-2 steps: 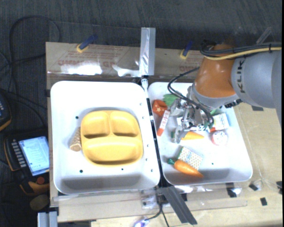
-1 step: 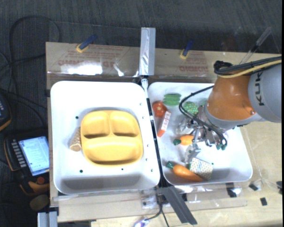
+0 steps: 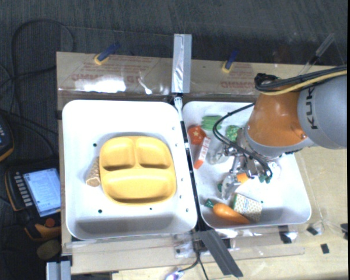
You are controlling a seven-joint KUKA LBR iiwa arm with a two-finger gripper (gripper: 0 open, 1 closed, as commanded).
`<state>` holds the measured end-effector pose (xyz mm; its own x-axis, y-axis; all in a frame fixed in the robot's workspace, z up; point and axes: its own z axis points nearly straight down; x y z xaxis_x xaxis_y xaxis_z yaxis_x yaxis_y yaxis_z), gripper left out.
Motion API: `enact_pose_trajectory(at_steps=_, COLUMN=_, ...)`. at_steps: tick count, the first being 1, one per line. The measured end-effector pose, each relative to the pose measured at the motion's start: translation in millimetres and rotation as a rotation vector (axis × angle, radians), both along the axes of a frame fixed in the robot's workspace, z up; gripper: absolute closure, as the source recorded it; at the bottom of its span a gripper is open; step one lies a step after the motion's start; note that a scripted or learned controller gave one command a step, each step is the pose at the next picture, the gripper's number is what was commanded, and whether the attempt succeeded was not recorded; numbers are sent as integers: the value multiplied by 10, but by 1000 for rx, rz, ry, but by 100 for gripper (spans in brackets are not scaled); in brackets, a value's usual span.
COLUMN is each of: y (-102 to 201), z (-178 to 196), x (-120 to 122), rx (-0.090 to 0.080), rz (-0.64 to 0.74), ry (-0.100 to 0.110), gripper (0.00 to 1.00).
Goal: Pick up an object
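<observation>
Carrot [image 3: 226,212] lies on the floor of the right bin [image 3: 297,206], near the front wall at about 7 o'clock in that bin, orange body with a green top end pointing to 9 o'clock. Just beside it at 3 o'clock is a small patterned box [image 3: 248,206], tilted, touching or nearly touching the carrot. Gripper [image 3: 236,177] hangs above the middle of the right bin, just up from the carrot and box at 12 o'clock from them — can't tell how the claw stands, metal parts and cables blur together there, with a small orange bit and a teal bit among them. Orange band of the arm [image 3: 274,121] sits over the bin's upper right, at 1 o'clock. Red tomato-like piece [image 3: 196,136] at 10 o'clock in the right bin, a red-and-white packet [image 3: 201,151] just below it, green item [image 3: 211,122] at 11 o'clock, partly hidden by cable. Left bin [image 3: 76,214] holds a yellow divided tray [image 3: 137,168] in the middle — a tan cone [image 3: 93,172] touches its 9 o'clock edge.
</observation>
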<state>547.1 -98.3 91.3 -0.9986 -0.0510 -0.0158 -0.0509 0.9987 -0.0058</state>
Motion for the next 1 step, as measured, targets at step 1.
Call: enact_pose_trajectory(at_steps=1, y=2, z=3, x=-73, rx=-2, rz=195, ry=-4, gripper=0)
